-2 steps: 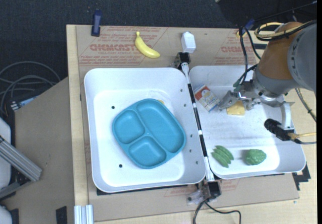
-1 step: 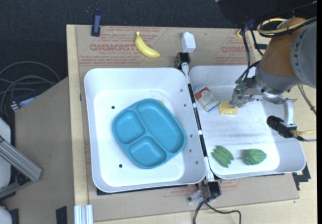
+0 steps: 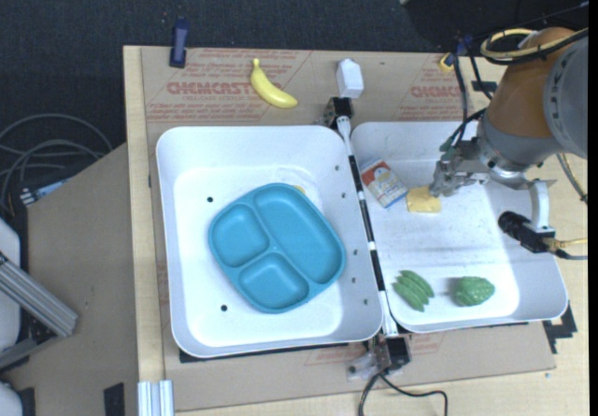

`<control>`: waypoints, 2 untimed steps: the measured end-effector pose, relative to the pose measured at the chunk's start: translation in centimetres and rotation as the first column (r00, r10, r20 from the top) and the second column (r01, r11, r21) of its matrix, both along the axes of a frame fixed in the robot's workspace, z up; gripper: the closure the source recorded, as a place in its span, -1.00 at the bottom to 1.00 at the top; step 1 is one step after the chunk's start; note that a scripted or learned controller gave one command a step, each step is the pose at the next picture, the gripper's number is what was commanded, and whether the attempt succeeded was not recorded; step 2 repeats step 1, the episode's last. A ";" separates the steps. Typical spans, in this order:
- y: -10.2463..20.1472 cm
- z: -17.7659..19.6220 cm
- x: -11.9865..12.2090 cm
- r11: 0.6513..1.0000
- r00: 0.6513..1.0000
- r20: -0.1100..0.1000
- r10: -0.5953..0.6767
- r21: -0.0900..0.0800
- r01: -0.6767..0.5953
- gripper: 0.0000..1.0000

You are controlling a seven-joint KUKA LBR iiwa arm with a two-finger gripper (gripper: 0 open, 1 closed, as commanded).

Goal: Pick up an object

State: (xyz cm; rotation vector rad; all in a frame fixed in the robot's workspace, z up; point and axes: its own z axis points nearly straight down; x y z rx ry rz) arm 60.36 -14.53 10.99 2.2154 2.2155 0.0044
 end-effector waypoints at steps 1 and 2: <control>3.4 3.2 -2.5 1.000 1.000 -0.010 0.001 0.006 -0.001 1.00; 3.4 3.2 -2.5 1.000 1.000 -0.010 0.001 0.006 -0.001 1.00</control>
